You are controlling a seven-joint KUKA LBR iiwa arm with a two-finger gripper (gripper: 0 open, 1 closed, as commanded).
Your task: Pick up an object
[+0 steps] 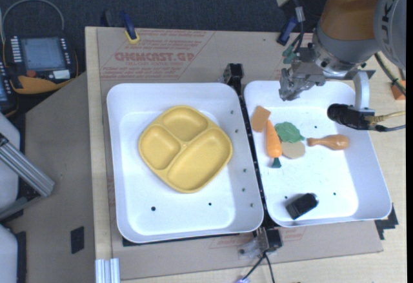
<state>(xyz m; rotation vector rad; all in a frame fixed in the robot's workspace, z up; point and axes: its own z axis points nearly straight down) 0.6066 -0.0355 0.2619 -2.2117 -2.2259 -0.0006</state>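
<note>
**End effector above the right bin, nothing lifted yet**

Eyes on the carrot (273, 140), lying lengthwise in the right bin (335, 178) near that bin's left wall, and it looks the likeliest pick. It's part of a tight little cluster. An orange wedge (260, 118) sits just above it, touching or nearly touching its top end. A green leafy piece (288, 131) lies just to the right of the carrot, with a beige disc (294, 151) tucked under the leaf's lower edge. A drumstick (328, 142) lies further right of the carrot, its handle end pointing back toward the disc.

The end effector (292, 91) hangs above and slightly right of the carrot, over the bin's upper part, carrying nothing I can see. Released or clenched? I cannot tell from this angle.

By my reading it's poised for a descent, grasp not yet made. The crowding is the trouble. A drop onto the carrot risks nudging the leaf or the wedge, and the wall is close on the left.

Well below the carrot, a black block (301, 205) lies alone, an easier target, I'd say. Left of the carrot, across the divide, the left bin (129, 198) holds a yellow divided plate (186, 147). Both bins rest on the bench (103, 56).
</note>
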